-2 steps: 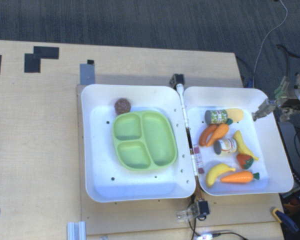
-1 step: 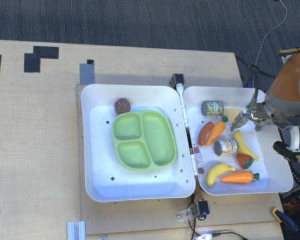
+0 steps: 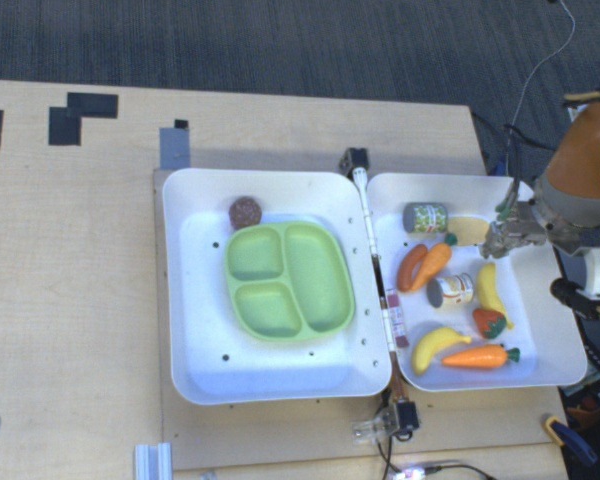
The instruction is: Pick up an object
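Yellow banana and green can flank the pincer.

Wooden bench under two white bins

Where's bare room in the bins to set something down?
Left bin: bare floor left of and below the green tray, clear of the brown ball. Right bin: crowded with carrots, bananas and cans; the hand hovers near its upper right.
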Robot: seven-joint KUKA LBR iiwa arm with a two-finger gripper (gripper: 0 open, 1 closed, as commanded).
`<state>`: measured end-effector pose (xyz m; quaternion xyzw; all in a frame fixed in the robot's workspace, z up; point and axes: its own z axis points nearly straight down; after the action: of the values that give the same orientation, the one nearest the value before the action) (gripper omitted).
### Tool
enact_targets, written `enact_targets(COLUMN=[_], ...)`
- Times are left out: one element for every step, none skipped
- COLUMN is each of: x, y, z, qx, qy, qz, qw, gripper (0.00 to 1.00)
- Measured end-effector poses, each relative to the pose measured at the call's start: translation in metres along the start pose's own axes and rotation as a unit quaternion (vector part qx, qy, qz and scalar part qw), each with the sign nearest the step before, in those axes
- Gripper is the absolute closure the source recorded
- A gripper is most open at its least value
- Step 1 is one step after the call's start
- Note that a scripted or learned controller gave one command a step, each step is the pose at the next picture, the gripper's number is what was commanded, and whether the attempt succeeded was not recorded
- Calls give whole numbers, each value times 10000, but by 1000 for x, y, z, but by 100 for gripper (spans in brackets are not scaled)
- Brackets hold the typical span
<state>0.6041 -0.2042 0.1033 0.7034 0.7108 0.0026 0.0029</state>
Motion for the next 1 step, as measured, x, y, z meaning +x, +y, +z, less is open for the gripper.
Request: enact_targets(x=[0], y=[0], z=[0], qx=[2], qy=[0], qz=[0], qw=[10000], gripper=[0])
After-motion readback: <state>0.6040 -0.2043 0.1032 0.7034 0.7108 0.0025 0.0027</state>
